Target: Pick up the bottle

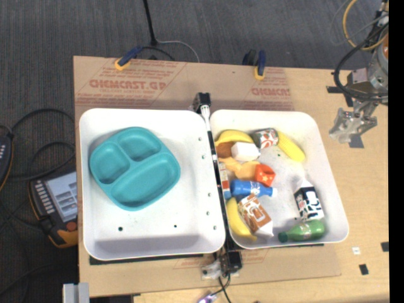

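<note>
The gripper (351, 126), pale grey metal, hangs over the bare tan worktop (366, 188) just outside the upper right corner of the right white bin (315, 126). Nothing lies between its fingers, and they are too blurred and small to tell whether they are spread or closed. Above it, the arm's wrist (372, 74) enters at the picture's right edge, largely cut off, trailing black and yellow cables.

Well apart from the gripper, at the near right corner of the right white bin, lies the green plastic bottle (303, 231) on its side, its dark cap pointing left. Touching it from above is a dark can with a white label (308, 204), tilted. Further left sit a blue and white bottle-shaped toy (251, 189), an orange piece (265, 174), a brown and white carton (254, 213) over a yellow banana (234, 216), another yellow banana (290, 148) and a small silver and red can (266, 137). Several of these overlap, so their full shapes are hard to make out.

The left white bin (183, 232) holds a teal plastic divided plate (133, 167) with three compartments. Beyond the worktop's left edge, a grey handheld controller (58, 201) lies on dark carpet.
</note>
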`<state>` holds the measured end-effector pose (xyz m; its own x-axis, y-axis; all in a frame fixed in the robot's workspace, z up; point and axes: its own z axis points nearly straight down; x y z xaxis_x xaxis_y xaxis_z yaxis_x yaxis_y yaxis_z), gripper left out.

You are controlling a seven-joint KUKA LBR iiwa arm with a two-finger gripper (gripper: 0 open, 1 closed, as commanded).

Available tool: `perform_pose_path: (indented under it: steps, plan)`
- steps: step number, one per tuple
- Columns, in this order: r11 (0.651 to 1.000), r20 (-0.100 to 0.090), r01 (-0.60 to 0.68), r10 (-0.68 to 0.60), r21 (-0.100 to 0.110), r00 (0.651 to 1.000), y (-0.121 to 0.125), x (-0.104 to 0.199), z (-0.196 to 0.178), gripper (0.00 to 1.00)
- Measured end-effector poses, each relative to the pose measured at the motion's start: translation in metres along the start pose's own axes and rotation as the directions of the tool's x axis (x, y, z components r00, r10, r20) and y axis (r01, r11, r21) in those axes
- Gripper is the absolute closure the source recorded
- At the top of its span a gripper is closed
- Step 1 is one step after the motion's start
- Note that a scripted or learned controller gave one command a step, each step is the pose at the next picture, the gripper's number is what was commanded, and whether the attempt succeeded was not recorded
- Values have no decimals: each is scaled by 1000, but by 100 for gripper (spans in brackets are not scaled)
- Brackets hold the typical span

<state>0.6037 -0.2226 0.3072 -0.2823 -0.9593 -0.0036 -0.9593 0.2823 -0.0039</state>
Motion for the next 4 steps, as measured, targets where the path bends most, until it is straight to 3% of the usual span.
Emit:
perform_pose_path:
  steps: [1,2,3,4]
  plan:
    - [995,1,96,-96,-7,995,0,0,127,100]
    - [875,1,483,-483,-2,875,43,13,-3,100]
    - [854,4,521,-521,-9,854,72,2,146,100]
    - [663,2,749,-749,-2,663,86,10,-16,100]
